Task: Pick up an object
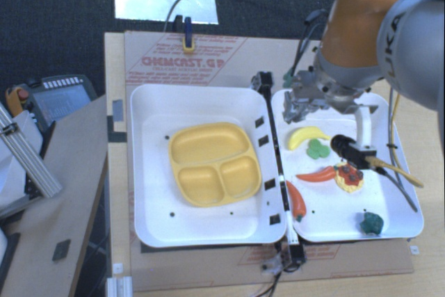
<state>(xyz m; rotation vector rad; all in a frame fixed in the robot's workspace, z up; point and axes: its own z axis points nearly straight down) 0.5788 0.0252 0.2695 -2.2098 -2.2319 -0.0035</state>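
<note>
Camera view: cardboard-topped bench [208, 55], dark carpet [55, 3].

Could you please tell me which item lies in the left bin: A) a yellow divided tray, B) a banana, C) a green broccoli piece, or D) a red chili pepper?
A: the yellow divided tray lies alone in the left bin, while the banana, the chili pepper and the broccoli piece lie in the right bin.

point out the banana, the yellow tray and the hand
banana [306, 137], camera view, middle of its curve
yellow tray [214, 163], camera view, ridge between compartments
hand [297, 108], camera view, between its fingertips
</note>
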